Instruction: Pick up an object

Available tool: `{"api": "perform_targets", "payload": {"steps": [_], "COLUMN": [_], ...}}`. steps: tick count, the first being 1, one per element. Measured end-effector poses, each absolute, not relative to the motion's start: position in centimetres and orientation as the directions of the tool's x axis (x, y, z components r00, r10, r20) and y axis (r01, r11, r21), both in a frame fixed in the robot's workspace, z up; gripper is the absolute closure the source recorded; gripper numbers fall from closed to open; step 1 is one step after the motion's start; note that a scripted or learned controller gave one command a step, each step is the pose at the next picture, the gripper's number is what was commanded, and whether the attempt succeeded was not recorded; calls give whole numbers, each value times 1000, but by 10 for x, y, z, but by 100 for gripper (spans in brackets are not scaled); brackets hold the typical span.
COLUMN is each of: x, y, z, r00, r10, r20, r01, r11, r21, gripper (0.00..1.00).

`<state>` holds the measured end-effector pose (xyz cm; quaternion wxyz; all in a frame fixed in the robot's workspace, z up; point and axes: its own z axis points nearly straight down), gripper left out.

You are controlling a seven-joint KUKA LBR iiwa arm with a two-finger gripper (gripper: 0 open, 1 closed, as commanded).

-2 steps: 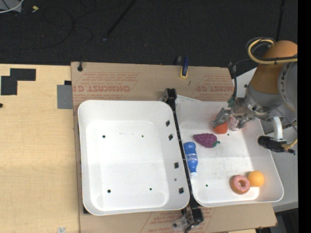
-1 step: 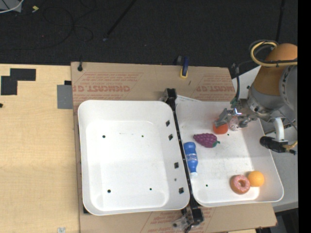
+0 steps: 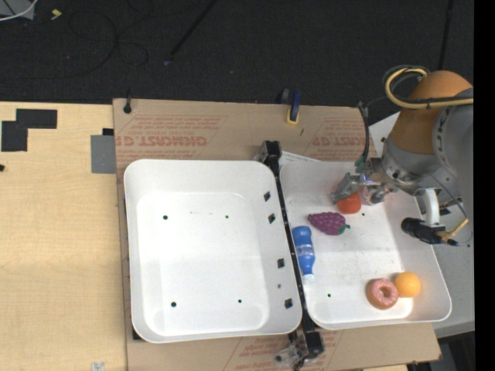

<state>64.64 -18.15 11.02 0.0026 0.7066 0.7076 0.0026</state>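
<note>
My gripper [image 3: 360, 189] is low in the right bin [image 3: 433, 304], near its far edge, and stands open. A small red fruit [image 3: 349, 204] lies on the bin floor just under its left finger, partly covered by it and not held. Purple grapes [image 3: 327, 222] lie a little to the front left of the red fruit. A blue bottle [image 3: 303, 251] rests along the bin's left wall. In the front right corner a pink donut [image 3: 382, 293] touches an orange [image 3: 407, 284].
The left bin [image 3: 139, 207] sits beside the right one, with a black divider rail [image 3: 280, 230] between them. A black and yellow cable end [image 3: 430, 230] hangs over the right bin's right side. Cardboard lies under both bins.
</note>
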Motion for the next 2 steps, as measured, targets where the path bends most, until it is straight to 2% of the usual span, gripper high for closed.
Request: {"api": "perform_targets", "payload": {"steps": [1, 2], "x": [643, 645], "y": [-181, -88], "z": [114, 128], "r00": [-1, -8], "r10": [1000, 1000], "r20": [0, 5], "r01": [1000, 1000], "r11": [1, 8], "r21": [-2, -2], "gripper": [100, 100]}}
